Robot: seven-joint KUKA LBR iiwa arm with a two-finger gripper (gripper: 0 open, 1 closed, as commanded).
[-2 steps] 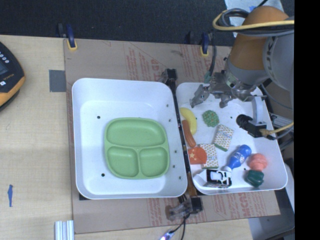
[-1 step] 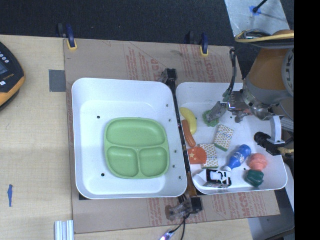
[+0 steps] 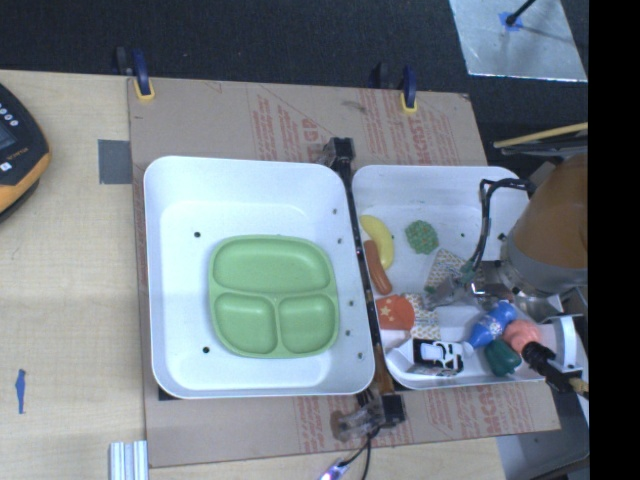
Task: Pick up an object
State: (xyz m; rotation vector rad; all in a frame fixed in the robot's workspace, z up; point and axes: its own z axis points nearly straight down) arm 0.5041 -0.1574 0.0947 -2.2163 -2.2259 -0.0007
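I note the gripper (image 3: 455, 290) low in the right bin (image 3: 440, 180); I cannot tell its state. The banana (image 3: 378, 235) lies near that bin's left wall. I judge it light, smooth, rigid; best pinched across its middle.

Robotics lab: clamped cardboard sheet (image 3: 300, 118) on bench, two white bins (image 3: 165, 268), teach pendant (image 3: 15, 158) at edge.
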